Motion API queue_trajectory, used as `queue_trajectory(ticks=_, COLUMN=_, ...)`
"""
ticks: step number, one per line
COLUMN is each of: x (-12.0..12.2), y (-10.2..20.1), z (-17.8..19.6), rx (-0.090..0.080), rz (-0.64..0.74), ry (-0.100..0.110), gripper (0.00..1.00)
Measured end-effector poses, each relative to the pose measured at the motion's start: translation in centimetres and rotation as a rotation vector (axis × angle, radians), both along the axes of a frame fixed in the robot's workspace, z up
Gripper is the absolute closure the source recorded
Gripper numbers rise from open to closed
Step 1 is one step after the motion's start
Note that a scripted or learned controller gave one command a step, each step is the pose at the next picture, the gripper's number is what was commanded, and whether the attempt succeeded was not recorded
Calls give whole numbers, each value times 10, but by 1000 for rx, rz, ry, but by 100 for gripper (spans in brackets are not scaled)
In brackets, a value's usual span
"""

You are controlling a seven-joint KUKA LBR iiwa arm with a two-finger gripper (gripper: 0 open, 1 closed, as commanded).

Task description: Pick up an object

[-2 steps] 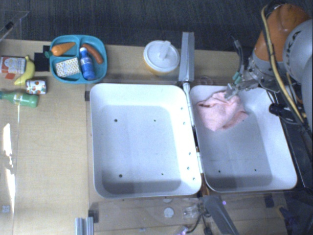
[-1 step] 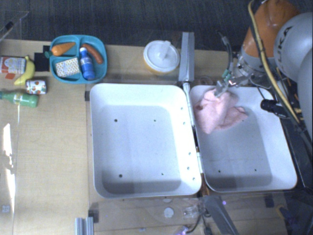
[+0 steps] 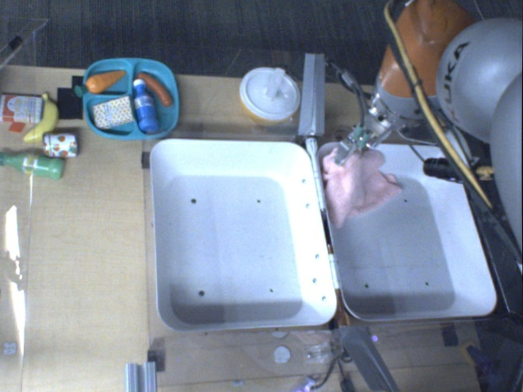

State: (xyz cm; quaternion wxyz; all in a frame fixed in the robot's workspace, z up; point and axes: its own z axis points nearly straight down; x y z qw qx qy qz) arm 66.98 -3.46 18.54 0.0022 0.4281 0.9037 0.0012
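Note:
A pink cloth (image 3: 356,186) hangs crumpled over the far left part of the right bin (image 3: 458,300), beside the wall between the two bins. My gripper (image 3: 357,144) is right at the cloth's upper edge, shut on a bunched fold of it. The fabric droops down from the fingers and casts a shadow on the bin floor. The grey arm with its orange band (image 3: 421,39) comes in from the upper right.
The left bin (image 3: 163,300) lies beside the right one. Beyond the bins stand a white lidded cup (image 3: 270,95) and a blue divided tray (image 3: 131,96) with toy food. A banana, a can and a green bottle (image 3: 33,165) lie at the far left.

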Motion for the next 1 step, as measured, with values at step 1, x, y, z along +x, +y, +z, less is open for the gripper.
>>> queue_trajectory(ticks=1, x=-9, y=-3, z=0, rx=0, rz=-116, ry=1, gripper=100)
